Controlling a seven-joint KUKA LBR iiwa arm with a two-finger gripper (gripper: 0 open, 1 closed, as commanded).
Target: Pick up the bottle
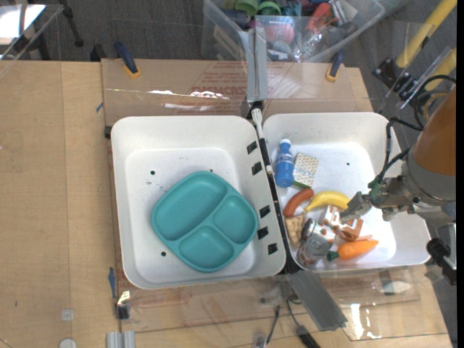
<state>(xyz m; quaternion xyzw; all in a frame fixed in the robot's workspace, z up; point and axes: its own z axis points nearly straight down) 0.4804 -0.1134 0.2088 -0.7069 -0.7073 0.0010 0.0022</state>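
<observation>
Where two shallow white bins sit side by side on a wooden bench (51, 194), the left bin (130, 216) holds a teal divided plate (205, 222) lying flat near its middle, and the right bin (362, 133) holds a crowd of small things; the grey arm (435, 158), with its orange band, reaches in over the right bin's right wall; its gripper (357, 207) hangs low above the clutter near the bin's front, and whether its jaws are open or closed I cannot tell; nothing is visibly held; the bottle (284, 163), blue with a white cap, lies against the right bin's left wall, toward the back, with a patterned packet (305, 169) just beside it; nearer the front lie a red pepper (297, 201), a yellow banana (328, 200), an orange carrot (357, 249) and a grey can-like object (315, 247), closely packed; the likely trouble, as I judge it, is that the gripper sits over this pile and well apart from the bottle, so a descent here would catch the banana or another item instead; the bottle's place hard against the wall may also leave a finger no room on that side, and its rounded body could roll or slip out of a closing grip
</observation>
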